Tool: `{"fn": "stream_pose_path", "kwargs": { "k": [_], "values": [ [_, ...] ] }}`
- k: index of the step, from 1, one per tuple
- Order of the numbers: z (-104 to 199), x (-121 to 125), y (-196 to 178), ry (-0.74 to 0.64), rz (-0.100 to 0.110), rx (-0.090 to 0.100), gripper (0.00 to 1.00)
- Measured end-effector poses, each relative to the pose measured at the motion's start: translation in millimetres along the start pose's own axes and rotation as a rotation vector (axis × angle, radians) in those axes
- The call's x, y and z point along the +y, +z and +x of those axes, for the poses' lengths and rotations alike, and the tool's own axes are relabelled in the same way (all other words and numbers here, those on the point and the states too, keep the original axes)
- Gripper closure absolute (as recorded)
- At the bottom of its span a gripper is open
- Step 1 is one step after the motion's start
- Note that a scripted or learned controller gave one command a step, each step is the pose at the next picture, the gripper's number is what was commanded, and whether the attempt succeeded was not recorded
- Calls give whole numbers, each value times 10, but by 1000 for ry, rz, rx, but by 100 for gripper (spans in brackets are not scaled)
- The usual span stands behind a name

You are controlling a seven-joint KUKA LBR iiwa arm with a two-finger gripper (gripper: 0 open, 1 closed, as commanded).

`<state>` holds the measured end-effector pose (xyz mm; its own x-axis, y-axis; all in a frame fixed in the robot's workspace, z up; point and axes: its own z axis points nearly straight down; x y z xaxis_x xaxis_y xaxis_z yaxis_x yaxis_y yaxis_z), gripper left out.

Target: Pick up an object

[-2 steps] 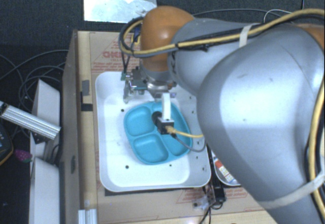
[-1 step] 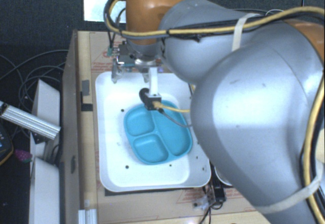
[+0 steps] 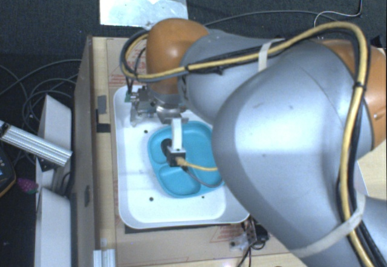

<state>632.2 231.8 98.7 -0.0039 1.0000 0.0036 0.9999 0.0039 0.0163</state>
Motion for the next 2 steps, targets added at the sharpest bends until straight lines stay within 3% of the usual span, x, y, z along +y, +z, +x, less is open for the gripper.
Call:
{"fn": "stream_pose_path", "kwargs": {
  "k": [2],
  "values": [
    [-5,-10,20,1,3,-1,0]
  ]
}}
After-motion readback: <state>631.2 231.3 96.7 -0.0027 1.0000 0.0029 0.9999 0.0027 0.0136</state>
